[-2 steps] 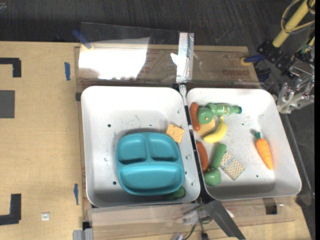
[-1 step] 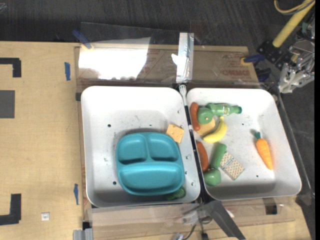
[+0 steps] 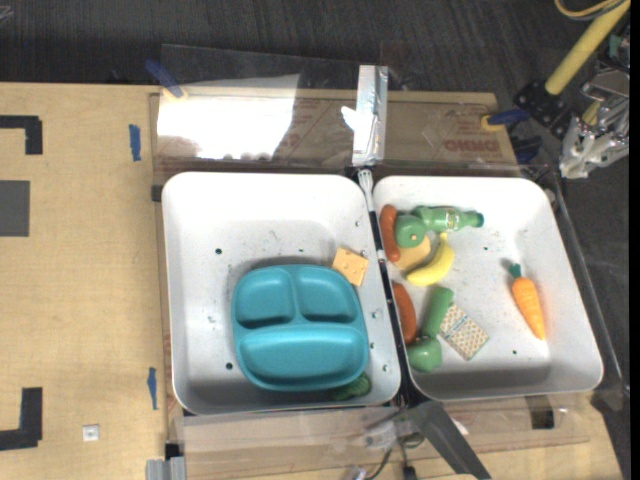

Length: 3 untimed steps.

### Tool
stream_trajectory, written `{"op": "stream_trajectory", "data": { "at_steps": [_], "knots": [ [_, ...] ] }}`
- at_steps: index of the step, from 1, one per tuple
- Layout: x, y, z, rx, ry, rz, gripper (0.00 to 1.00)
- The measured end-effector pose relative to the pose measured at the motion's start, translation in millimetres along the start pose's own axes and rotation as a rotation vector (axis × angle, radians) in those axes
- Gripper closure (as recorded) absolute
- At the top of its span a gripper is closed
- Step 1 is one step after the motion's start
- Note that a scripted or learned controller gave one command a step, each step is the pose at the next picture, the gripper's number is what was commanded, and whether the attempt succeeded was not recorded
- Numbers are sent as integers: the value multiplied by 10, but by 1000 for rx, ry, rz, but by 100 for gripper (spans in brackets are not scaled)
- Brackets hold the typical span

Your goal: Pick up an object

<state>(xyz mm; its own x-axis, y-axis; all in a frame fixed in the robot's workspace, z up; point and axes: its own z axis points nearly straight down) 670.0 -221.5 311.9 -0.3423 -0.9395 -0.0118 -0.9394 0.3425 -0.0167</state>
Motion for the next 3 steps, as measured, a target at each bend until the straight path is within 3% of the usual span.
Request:
{"op": "stream_trajectory", "data": {
  "at_steps": [2, 3],
  "knots": [
    [-33, -30, -255, 18, -13, 8, 100],
    [8, 33, -64, -14, 7, -117, 100]
  ]
}}
